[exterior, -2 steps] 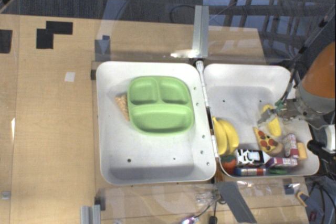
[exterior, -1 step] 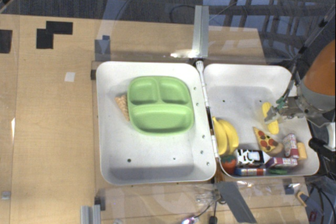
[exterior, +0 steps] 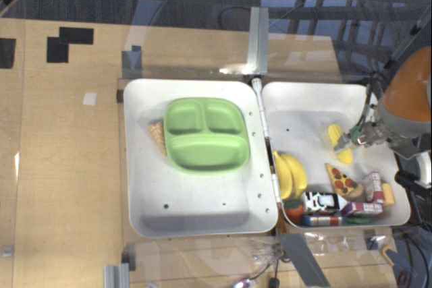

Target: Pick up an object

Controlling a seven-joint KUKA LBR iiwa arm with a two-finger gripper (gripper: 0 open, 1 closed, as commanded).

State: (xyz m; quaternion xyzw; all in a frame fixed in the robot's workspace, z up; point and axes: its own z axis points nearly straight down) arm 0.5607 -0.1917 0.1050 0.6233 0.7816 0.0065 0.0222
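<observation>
One yellow toy piece (exterior: 335, 134) sits mid right bin (exterior: 304, 104), touching the gripper (exterior: 354, 140) on its arm side. Can't tell whether the jaws are spread or pinching. Judgement: centre over the piece and descend straight, since the pizza slice (exterior: 343, 181) and bananas (exterior: 291, 175) are near. Green tray (exterior: 204, 135) in left bin is irrelevant.

A small yellow object (exterior: 339, 143) lies in the right bin's (exterior: 304, 104) middle.
</observation>
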